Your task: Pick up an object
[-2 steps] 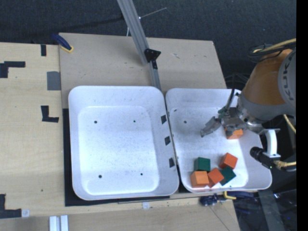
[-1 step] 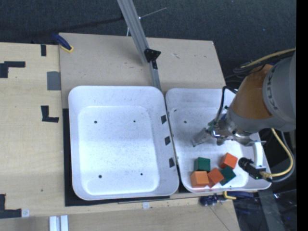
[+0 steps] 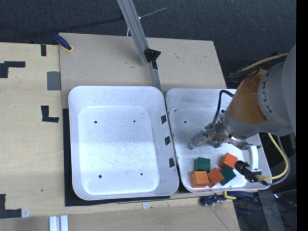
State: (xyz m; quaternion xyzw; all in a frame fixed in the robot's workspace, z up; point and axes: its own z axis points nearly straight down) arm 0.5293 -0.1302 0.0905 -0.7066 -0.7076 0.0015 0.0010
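Several blocks [image 3: 211, 171] cluster at the right bin's [image 3: 185, 105] front edge, just below the gripper [image 3: 196, 141]; its grasp cannot be told.

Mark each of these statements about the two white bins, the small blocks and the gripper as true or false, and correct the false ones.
1. The small orange and green blocks lie in the right white bin. True.
2. The left white bin holds the blocks. False: they sit in the right bin, near its front edge.
3. The gripper is over the right bin. True.
4. A block is clamped in the gripper. False: nothing shows at its tip; the blocks lie below it in the picture, on the bin floor.
5. The arm's orange band is over the left bin. False: it is at the right bin's far-right side.
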